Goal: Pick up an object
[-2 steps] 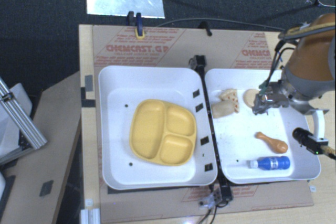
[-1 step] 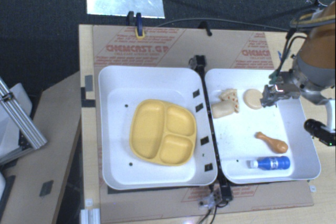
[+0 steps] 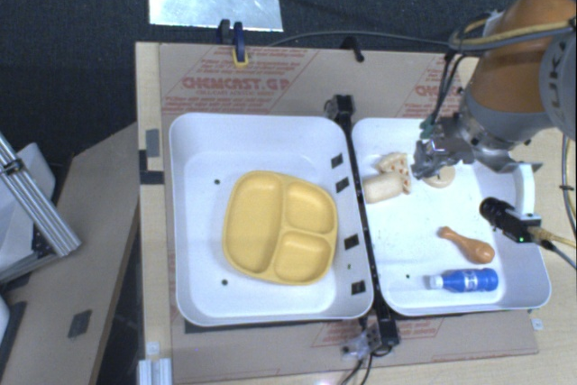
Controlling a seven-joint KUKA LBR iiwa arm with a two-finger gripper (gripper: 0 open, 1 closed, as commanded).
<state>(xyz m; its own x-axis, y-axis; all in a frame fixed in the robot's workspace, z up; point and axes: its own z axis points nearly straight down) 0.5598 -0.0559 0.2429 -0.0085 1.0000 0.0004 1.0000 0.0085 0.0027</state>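
claw [image 3: 429,160] low near right bin's [image 3: 397,288] crowded far edge.

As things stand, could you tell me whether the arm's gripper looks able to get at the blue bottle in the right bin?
Probably yes: the blue bottle lies alone near the right bin's front edge, nothing on top of it, and the gripper hovers in the same bin.

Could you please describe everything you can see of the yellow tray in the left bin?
The yellow tray is a rounded-corner plate, plastic by its look, with three compartments: a tall one on the view's left and two smaller ones stacked on the right. It lies flat, face up, slightly turned, near the middle of the left bin, resting on the bin's floor. Its compartments hold nothing and nothing else touches it.
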